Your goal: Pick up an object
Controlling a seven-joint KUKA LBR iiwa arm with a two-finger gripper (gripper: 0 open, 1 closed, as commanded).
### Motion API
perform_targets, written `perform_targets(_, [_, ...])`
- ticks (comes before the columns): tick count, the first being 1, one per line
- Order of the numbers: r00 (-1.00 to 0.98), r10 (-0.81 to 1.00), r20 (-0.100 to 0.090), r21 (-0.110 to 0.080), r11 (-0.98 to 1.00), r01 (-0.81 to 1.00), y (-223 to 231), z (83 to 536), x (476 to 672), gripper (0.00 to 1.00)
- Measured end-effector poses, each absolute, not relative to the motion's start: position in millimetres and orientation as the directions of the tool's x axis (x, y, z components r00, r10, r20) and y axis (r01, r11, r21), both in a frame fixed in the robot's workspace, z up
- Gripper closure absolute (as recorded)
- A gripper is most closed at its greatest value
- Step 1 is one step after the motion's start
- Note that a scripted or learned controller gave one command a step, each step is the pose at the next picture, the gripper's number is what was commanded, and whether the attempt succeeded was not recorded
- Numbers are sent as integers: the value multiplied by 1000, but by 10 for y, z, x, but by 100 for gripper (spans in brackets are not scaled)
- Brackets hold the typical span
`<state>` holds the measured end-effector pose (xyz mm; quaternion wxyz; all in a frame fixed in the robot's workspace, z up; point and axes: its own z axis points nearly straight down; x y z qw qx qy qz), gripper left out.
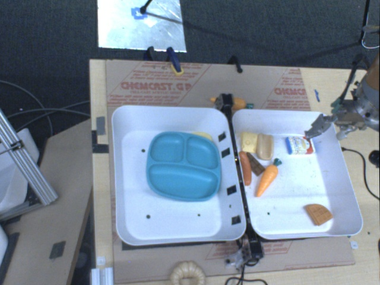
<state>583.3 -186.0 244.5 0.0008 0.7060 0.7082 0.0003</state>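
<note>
The right bin (pixel 332 177) holds a white packet with blue and red print (pixel 298 145), a pale yellow block (pixel 249 141), a beige bun (pixel 264 146), a dark brown piece (pixel 256 164), two orange carrots (pixel 266 180) and a brown toast slice (pixel 318 214). My gripper (pixel 325 132) hangs over the bin's far right corner, just right of the packet and above it. It is open, with nothing between its fingers; the left fingertip (pixel 311 132) points down toward the packet.
In the left bin (pixel 127 177) lies a blue divided plate (pixel 183 165), and a yellow item (pixel 203 136) peeks out behind it. Black clips run along the divider (pixel 234 159) between the bins. A shiny sheet (pixel 141 16) lies on the floor at the back.
</note>
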Motion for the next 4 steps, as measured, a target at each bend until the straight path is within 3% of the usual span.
perform_targets(2, [-1, 1000, 1, -3, 1, 1000, -1859, 1220, 5722, 0])
perform_targets(3, [-1, 1000, 0, -2, 1, 1000, -1853, 825, 5724, 0])
perform_targets(4, [-1, 1000, -1, 4, 1, 1000, -1859, 953, 5737, 100])
